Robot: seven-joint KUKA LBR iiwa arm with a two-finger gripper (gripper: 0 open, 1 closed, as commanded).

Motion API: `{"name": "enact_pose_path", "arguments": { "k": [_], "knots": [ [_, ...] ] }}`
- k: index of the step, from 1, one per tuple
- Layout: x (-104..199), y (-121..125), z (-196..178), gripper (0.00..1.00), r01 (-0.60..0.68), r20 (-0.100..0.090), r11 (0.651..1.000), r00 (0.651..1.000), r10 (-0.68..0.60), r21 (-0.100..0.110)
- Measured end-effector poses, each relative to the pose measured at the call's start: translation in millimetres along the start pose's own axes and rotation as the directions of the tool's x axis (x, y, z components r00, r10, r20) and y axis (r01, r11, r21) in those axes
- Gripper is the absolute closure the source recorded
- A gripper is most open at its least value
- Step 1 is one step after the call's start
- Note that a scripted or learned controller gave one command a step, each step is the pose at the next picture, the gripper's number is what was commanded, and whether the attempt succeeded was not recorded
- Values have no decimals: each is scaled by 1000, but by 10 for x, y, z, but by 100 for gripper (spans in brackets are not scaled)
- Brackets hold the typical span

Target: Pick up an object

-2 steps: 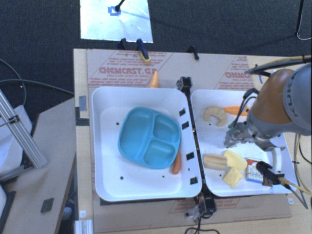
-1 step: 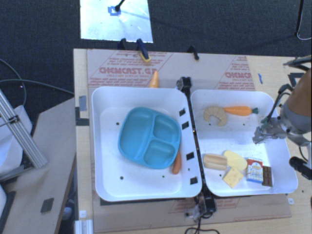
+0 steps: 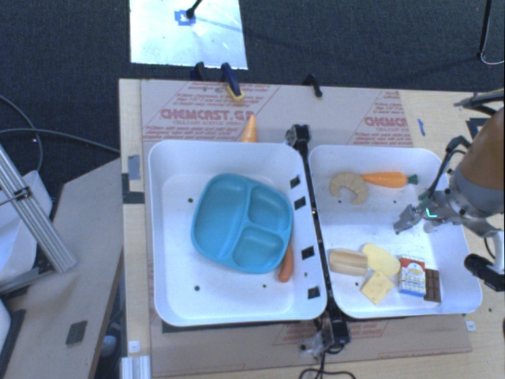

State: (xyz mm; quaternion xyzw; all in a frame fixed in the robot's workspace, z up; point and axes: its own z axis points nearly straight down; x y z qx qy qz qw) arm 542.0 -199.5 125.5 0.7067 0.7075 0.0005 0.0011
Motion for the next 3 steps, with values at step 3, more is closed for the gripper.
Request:
{"name": "enact_pose_path", "arguments": {
  "k": [3],
  "knots": [
    [-59,-570,427,0,-3,-1,1000,1000,3,2]
  ]
}}
